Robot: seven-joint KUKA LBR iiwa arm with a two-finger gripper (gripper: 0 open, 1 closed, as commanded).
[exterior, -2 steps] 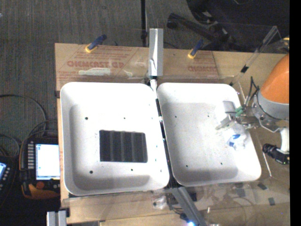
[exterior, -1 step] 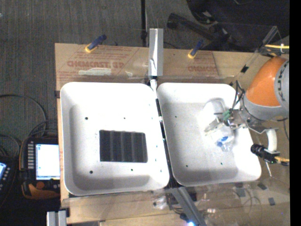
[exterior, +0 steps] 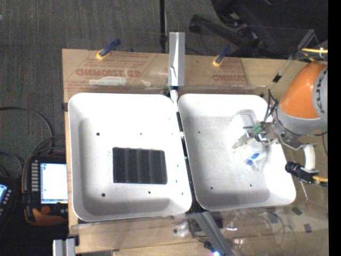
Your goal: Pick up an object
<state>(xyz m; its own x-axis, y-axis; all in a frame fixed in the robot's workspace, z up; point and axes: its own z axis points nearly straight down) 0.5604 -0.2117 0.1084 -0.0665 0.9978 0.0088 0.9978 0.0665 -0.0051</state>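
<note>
Camera view shows the tool (exterior: pixel 254 135) low in the right bin (exterior: pixel 224 191), near its right wall, with the arm (exterior: pixel 301 97) coming in from that side. Just below the tool lies a small pale object (exterior: pixel 254 158), white with a touch of blue, its outline too blurred to name. Whether the tool is apart, together or clamped on anything cannot be told from here.

The step in hand looks like the reach and descent onto the object. The next move would call for centring over that pale piece, closing on it, then lifting straight up clear of the bin wall.

Both bins are shallow, smooth, matt white shells with rounded corners. The left bin (exterior: pixel 90 116) carries a dark ribbed rectangular block (exterior: pixel 139 166), flat and ridged in parallel bars. The worktop (exterior: pixel 128 68) beneath is brown board under clear sheeting.
</note>
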